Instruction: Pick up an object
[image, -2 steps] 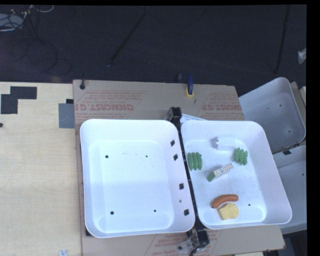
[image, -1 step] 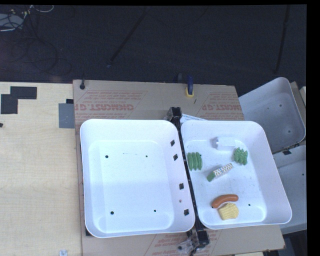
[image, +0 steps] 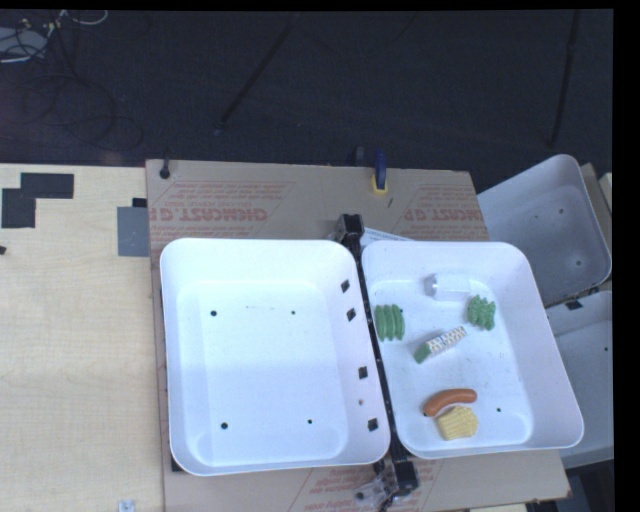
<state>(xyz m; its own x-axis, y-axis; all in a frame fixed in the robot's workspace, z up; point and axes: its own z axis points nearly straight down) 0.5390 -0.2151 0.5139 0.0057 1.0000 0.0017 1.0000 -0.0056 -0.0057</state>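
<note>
Two green toys (image: 389, 321) — ridged, stubby

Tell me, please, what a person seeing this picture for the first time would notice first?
Two white bins side by side draw the eye first: the left bin and the right bin, which holds a scatter of small items. Near its front lie a toy hot dog and a yellow corn-like piece. Farther back are two green pieces and a small striped pack between them.
</note>
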